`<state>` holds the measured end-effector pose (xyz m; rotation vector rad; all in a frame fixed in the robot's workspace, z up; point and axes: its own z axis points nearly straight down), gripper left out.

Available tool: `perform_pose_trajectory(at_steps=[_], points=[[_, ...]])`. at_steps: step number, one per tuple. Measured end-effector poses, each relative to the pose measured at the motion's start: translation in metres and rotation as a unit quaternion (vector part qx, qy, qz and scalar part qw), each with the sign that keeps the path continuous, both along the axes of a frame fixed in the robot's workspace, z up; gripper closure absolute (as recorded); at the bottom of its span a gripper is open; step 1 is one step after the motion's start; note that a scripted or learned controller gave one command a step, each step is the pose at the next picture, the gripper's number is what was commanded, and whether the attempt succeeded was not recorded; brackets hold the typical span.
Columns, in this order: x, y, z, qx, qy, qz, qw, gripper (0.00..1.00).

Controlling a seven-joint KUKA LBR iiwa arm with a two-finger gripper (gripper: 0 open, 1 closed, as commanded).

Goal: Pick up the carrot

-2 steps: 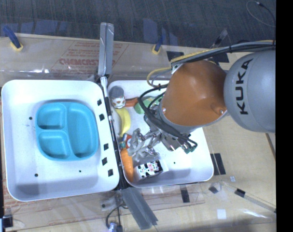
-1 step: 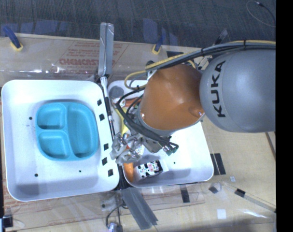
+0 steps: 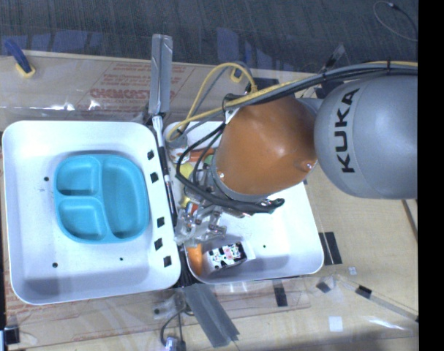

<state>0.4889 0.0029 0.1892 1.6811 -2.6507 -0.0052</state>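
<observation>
Blue 3-compartment tray (image 3: pixel 102 198) sits in the left bin (image 3: pixel 24 218); in the right bin (image 3: pixel 298 251), an orange bit that is probably the carrot (image 3: pixel 194 255) lies at the front-left corner beside a small black-and-white block (image 3: pixel 227 254). Looks light, stiff, smooth; best pinched across its middle. Gripper (image 3: pixel 198 224) hangs just above, carrot not held; finger spread cannot be told.

Item count: two white bins, left (image 3: pixel 17 196) and right (image 3: pixel 306 232); one blue divided tray (image 3: pixel 101 196); one carrot (image 3: pixel 194 255); one black-and-white patterned object (image 3: pixel 227 254).
</observation>
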Motion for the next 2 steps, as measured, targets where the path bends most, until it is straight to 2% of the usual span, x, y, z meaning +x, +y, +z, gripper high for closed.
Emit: perform_pose_trajectory(at_steps=[1, 2], points=[[-0.012, -0.020, 0.000, 0.0005, 0.002, 0.133, 0.9911, 1.00], [-0.012, 0.033, 0.009, 0.0008, 0.000, 0.170, 0.9855, 1.00]])
